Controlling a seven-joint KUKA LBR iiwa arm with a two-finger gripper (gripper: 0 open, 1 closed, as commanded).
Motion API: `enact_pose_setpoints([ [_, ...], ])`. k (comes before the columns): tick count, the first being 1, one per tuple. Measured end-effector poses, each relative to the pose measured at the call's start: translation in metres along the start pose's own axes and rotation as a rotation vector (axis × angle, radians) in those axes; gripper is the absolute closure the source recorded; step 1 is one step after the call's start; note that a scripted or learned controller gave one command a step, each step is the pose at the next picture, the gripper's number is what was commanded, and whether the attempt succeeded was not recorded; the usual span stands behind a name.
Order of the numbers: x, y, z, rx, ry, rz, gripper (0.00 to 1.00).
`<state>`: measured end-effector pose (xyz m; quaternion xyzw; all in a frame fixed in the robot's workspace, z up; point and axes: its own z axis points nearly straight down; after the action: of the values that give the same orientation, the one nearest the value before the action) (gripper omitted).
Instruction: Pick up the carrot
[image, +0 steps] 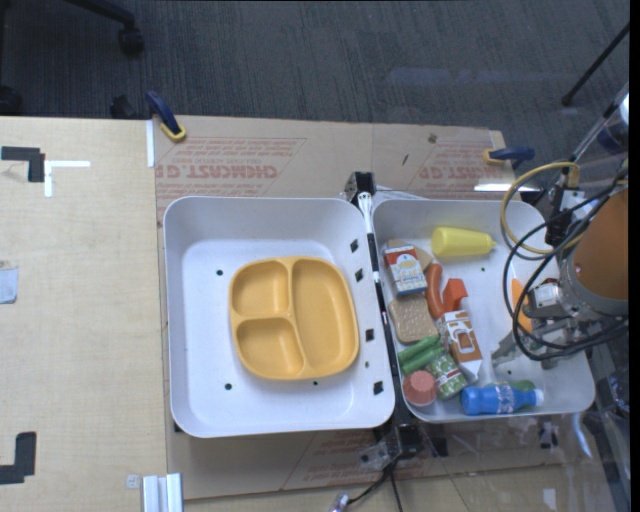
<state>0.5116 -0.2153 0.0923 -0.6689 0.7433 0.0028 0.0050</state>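
Note:
In the right bin (480, 222), a bright orange piece that looks like the carrot (516, 297) lies near the right wall. It is mostly hidden behind a black cable loop and the arm's wrist. My gripper (507, 347) hangs low over the bin's right side, just below that orange piece and above the blue bottle (497, 399). Cables and the wrist block its tip. The arm's orange band (607, 252) rises at the right edge of the view.
The right bin also holds a yellow bottle (462, 241), a slim orange-red stick (433, 290), small cartons (405, 270), green pieces (420, 352) and a red cap (419, 386). A yellow divided plate (294, 317) sits in the left bin (200, 330).

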Motion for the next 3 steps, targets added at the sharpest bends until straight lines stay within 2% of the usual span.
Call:
enact_pose_setpoints([
  [1,-0.001,-0.003,-0.01,0.006,0.0,0.003,1.0],
  [2,-0.045,-0.018,-0.057,0.005,0.007,0.132,1.0],
  [3,-0.016,-0.038,-0.013,-0.001,0.005,-0.204,1.0],
])
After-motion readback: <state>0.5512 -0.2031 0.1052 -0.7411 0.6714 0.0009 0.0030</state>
